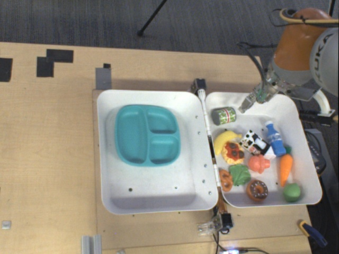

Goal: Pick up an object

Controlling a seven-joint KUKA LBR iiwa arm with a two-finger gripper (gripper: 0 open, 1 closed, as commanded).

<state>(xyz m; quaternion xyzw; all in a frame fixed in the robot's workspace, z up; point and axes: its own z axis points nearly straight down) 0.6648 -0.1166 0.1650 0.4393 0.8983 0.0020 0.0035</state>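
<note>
The desk [47, 157] is carrying two shallow white bins side by side. The left bin [153, 194] is holding a teal divided plate [147, 134], lying flat toward its far-left part. The right bin [304, 136] is holding the small objects I am inspecting.

My arm [299, 44] is reaching in from the right, its orange band above the wrist. My claw [249, 103] is hanging over the far-left part of the right bin, just beside the green can [223, 115] lying on its side there; I cannot tell how far it is parted, and nothing is showing between its tips.

The remaining items are crowding the middle and near part of that bin: a yellow banana [224, 139], a black-and-white cow [253, 141], a blue bottle [275, 139], an orange carrot [285, 168], a pink toy [259, 164], a green leafy piece [240, 174], a chocolate doughnut [258, 190], a pretzel [225, 179] and a green ball [292, 192].
</note>
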